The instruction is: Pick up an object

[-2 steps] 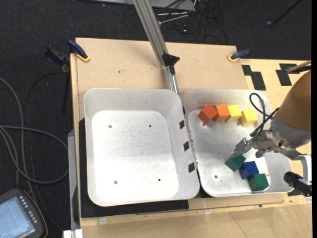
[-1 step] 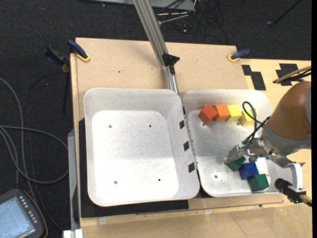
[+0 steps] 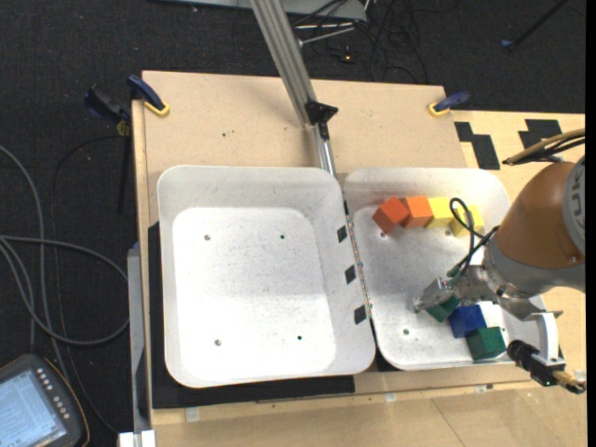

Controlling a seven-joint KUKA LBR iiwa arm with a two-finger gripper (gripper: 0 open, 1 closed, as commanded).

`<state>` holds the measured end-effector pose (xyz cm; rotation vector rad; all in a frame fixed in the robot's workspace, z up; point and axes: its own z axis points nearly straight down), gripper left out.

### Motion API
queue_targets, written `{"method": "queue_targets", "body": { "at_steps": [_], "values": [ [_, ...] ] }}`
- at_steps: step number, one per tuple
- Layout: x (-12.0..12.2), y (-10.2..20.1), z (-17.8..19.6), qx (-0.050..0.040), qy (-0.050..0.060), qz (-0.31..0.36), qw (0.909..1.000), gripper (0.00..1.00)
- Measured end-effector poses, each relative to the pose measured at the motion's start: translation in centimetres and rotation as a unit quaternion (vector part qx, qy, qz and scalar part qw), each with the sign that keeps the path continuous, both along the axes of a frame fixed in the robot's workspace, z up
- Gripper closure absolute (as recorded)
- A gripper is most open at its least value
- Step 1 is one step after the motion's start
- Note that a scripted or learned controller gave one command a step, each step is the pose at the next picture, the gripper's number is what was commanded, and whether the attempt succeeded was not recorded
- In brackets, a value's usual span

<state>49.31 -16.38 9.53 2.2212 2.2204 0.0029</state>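
I see the pincer [image 3: 436, 298] low at five o'clock in the right bin [image 3: 410, 189], beside a blue block [image 3: 466, 319] and green block [image 3: 485, 343], its grip unreadable to me.

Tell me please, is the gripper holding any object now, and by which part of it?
It cannot be told. The gripper is low in the right bin, beside the blue block and green block, but nothing visibly sits between its jaws.
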Motion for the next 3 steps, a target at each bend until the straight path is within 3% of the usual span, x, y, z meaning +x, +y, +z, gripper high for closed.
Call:
{"method": "queue_targets", "body": {
  "at_steps": [1, 2, 3],
  "values": [
    [0.1, 0.0, 1.1, -0.0003, -0.001, 0.0, 1.0, 1.0],
    [0.9, 0.8, 6.6, -0.0011, -0.002, 0.002, 1.0, 1.0],
    [0.1, 0.4, 11.9, -0.0015, -0.002, 0.001, 1.0, 1.0]
  ]
}}
